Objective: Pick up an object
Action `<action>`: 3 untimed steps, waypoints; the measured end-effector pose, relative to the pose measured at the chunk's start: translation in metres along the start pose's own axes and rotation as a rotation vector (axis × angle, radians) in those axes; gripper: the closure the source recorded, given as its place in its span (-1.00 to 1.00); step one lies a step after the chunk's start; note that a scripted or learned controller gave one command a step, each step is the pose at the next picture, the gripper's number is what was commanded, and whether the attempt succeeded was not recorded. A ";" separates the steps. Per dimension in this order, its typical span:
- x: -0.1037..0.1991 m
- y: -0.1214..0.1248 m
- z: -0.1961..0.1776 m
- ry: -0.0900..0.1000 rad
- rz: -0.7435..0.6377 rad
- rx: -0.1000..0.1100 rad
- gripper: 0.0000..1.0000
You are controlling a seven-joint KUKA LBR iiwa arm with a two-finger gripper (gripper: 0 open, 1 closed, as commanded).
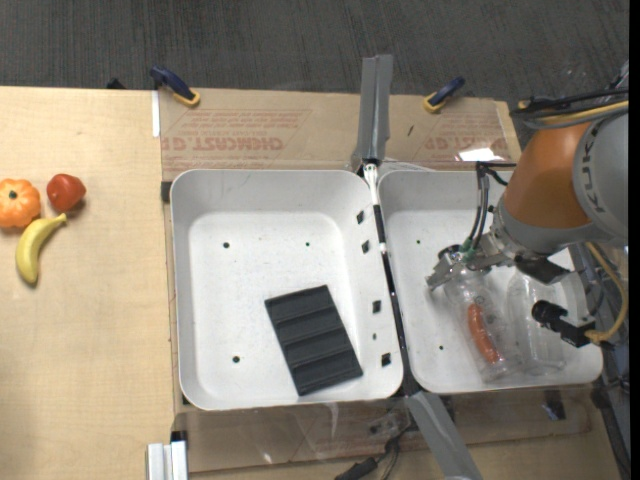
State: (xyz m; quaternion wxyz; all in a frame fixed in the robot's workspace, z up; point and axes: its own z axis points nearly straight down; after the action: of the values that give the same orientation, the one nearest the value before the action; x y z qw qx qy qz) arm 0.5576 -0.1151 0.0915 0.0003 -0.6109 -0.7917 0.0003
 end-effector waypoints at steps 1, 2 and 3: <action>-0.010 0.000 -0.084 -0.001 -0.121 -0.002 -1.00; 0.001 -0.083 0.001 0.001 -0.125 0.001 -1.00; -0.001 -0.083 -0.008 0.001 -0.121 0.000 1.00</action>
State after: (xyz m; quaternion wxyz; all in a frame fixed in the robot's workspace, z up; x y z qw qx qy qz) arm 0.4773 -0.1367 0.0996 0.0009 -0.5621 -0.8270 0.0000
